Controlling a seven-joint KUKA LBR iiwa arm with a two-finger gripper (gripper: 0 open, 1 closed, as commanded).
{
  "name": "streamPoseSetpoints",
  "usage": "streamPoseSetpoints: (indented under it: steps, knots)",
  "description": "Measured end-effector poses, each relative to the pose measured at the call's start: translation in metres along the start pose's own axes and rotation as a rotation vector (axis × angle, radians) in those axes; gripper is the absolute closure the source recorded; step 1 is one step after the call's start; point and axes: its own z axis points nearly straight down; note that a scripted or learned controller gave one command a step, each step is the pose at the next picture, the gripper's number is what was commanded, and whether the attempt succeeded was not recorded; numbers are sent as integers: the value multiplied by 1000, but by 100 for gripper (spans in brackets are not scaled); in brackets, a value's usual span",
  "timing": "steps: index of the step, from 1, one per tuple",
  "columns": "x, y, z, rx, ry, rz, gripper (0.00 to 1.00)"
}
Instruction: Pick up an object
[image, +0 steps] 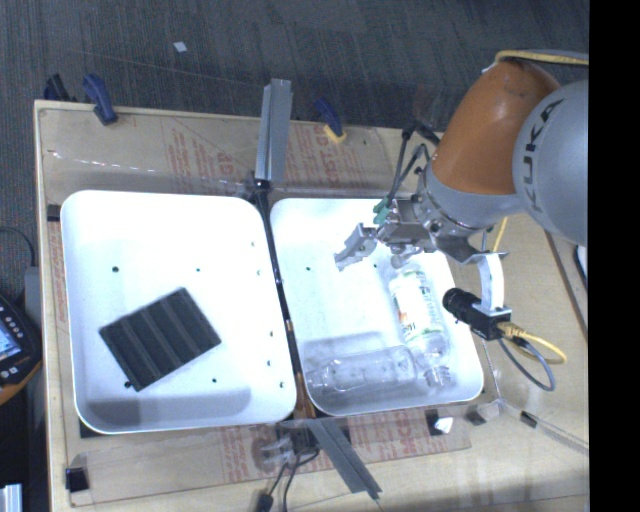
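Right bin (310, 300): claw (352, 246) above 2 clear bottles (415, 305).

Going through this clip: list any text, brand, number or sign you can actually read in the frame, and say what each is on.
"KUKA": partly legible, in dark letters running up the grey arm housing.
Label on the white bottle in the right bin: red and dark print, too small and blurred to read.
Faint reddish print on the bench board: too faint to read.
Screen of the device at the left edge: unreadable.
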Motion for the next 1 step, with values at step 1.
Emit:
streamPoseSetpoints:
  steps: [1]
  knots:
    - [-91, -6, 49, 0, 0, 38, 0]
